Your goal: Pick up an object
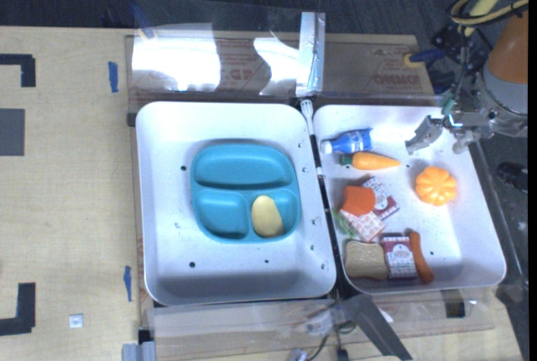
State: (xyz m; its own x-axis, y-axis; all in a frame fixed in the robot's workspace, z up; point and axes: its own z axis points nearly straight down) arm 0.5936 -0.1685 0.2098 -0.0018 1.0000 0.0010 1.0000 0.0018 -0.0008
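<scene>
The right bin (482,208) holds a loose heap of toy food. A ribbed orange pumpkin (436,185), round and matte, sits alone near the right wall. To its left lies a tapered orange carrot (375,161), touching a small blue and white bottle (349,141) on its side. Below them a red-orange block (359,200) rests on a red and white checked packet (369,221). At the near edge sit a tan slice of bread (364,259), a dark red packet (398,257) and a thin reddish sausage (419,256), all close together.

The gripper (443,133) hangs over the bin's far right corner, above and apart from the pumpkin; its jaws stand spread wide with nothing between them. The arm is cut off by the picture's edge.

The left bin (159,208) holds a smooth blue tray (231,166) with three compartments; a pale yellow, egg-shaped lump (267,216) lies in the lower right one. Both bins are shallow, white and glossy, on a light wooden desk (67,183). Clear plastic sheet (218,57) behind them glares, blurring what lies under it.
</scene>
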